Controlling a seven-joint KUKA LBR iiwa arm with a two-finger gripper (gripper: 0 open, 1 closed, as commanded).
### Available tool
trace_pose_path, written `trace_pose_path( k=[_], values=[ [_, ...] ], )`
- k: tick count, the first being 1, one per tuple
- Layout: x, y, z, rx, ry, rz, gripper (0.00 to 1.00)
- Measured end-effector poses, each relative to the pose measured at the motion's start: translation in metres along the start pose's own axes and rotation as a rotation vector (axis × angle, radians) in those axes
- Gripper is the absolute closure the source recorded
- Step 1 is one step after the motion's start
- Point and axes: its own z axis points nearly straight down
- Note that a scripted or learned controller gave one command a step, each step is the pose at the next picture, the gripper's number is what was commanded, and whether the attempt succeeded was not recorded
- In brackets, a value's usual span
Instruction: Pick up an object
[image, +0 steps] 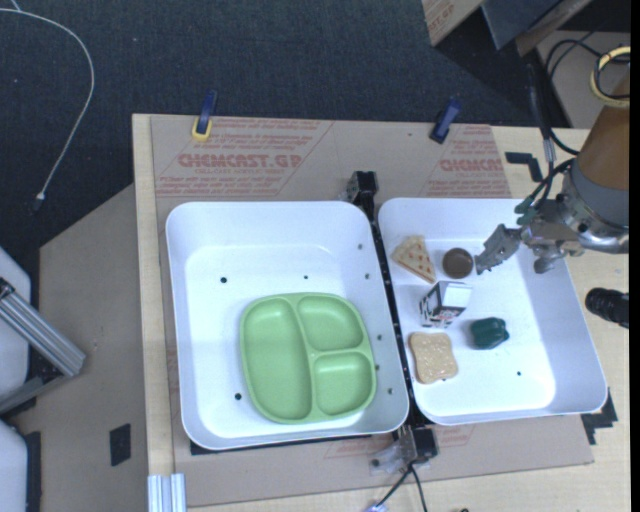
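The arm enters from the right with its gripper (520, 250) hanging over the upper part of the right bin (560, 395). Its two fingers stand apart with nothing between them: it is released and carries no object.

The right bin holds five candidate objects, clustered toward its left side: one cheese wedge (414, 258), one brown round piece (457, 263), one small white carton (444, 302), one dark green piece (488, 333), and one toast slice (433, 357). The brown piece lies nearest the left fingertip, so it is probably the intended target, though the slant makes the gripper's height above it uncertain.

The left bin (200, 250) holds one green divided plate (306, 356) with three compartments. Two clamps, one yellow-and-blue clamp (205, 117) and one blue clamp (445, 121), pin the board's far edge.
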Motion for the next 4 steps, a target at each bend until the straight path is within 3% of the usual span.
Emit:
trace_pose_path(
  k=[1, 2, 3, 4],
  values=[
    [0.0, 0.002, -0.006, -0.012, -0.002, -0.003, 0.0],
    [-0.001, 0.006, 0.037, -0.007, -0.001, -0.002, 0.0],
    [-0.002, 0.006, 0.074, -0.032, -0.005, -0.004, 0.0],
    [-0.002, 0.008, 0.077, -0.035, -0.004, -0.004, 0.0]
  ],
)
